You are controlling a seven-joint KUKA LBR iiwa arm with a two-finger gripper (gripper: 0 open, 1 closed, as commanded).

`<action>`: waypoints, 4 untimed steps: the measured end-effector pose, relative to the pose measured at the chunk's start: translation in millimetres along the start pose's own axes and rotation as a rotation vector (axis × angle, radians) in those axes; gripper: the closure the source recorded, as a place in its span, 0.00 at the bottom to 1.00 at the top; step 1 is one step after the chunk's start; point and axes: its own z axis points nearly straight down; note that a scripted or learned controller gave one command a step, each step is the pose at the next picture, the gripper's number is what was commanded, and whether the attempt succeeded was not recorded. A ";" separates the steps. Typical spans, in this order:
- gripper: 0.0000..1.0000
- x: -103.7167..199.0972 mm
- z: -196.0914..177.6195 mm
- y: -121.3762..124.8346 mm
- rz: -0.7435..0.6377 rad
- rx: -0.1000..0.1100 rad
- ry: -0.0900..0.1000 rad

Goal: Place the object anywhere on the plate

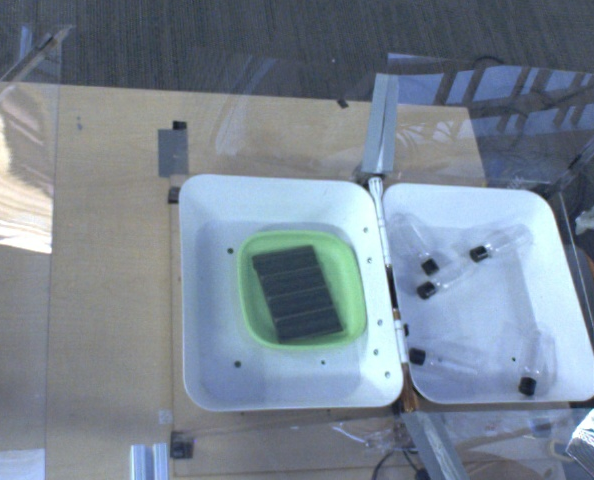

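Two bins: shallow and white, set side by side on a pale wooden bench (87, 298); the left bin (202, 298) and the right bin (569, 308) meet along a central seam.
Plate: a lime-green plate (352, 268), squarish with rounded corners, is seated on the floor of the left bin, roughly centred.
Task object: a dark grey ribbed block (297, 295), flat and rectangular, is found lying on the plate, inside its rim, with green visible on all sides.
Long axis: it runs from the far side of the plate to the near side, slightly tilted, so that the far end is turned toward the view's left and the near end toward the right.
Ribs: they are laid across the short way, as four or so bands.
Right bin contents: clear tubes (457, 273) with black caps are scattered on the floor; five caps can be counted, three in the far left part and two near the front.
Divider: a grey metal bar (382, 128) is fixed behind the seam.
Gripper state: cannot be told.
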 end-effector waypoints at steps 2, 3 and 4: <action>0.00 -2.4 65.1 0.1 0.032 0.008 -0.003; 0.00 -2.8 60.7 0.4 0.074 0.007 -0.004; 0.00 -0.4 -39.6 0.8 -0.118 0.000 0.000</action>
